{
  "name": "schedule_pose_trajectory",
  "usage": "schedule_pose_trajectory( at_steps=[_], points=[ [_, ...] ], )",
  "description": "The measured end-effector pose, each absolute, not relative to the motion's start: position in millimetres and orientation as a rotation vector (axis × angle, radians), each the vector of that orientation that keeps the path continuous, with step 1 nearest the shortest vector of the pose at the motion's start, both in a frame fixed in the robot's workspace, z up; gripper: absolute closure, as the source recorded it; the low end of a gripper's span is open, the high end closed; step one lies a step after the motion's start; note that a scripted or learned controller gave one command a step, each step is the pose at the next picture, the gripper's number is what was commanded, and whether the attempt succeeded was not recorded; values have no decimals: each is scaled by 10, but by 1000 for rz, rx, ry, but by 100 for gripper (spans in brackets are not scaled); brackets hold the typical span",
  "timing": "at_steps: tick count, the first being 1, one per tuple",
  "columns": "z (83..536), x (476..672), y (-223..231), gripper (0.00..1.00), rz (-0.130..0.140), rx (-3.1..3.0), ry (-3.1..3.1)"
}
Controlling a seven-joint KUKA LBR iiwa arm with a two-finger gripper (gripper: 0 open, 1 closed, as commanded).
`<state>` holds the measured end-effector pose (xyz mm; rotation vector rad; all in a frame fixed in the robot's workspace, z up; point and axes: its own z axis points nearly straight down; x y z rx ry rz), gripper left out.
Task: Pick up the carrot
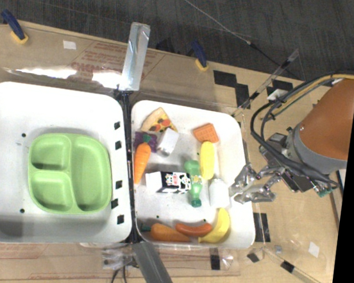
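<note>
The carrot (141,161), orange with a green top, lies lengthwise along the left wall of the right bin (244,146), beside the divider. My gripper (242,186) hovers at that bin's right rim, well to the right of the carrot and apart from it. It is open, with nothing between its fingers. The grey wrist and orange band rise behind it at the right.
Crowding the right bin are a pizza slice (158,121), an orange wafer (206,133), a yellow corn cob (207,160), a green bottle (192,186), a cow-print carton (173,182), a banana (221,225) and an orange sausage-like toy (163,233). The left bin (7,102) holds a green divided plate (69,172).
</note>
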<state>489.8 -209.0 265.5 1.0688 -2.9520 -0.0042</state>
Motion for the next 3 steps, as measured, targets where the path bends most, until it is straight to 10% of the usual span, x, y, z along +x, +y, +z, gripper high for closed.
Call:
schedule_pose_trajectory(
  at_steps=[1, 2, 3],
  points=[
    [3418, 5303, -2089, 100, 7, 1321, -2855],
    [2314, 4855, -2084, 100, -11, 1384, -2815],
    [2013, 4817, -2084, 100, -2, 1545, -2735]
  ],
)
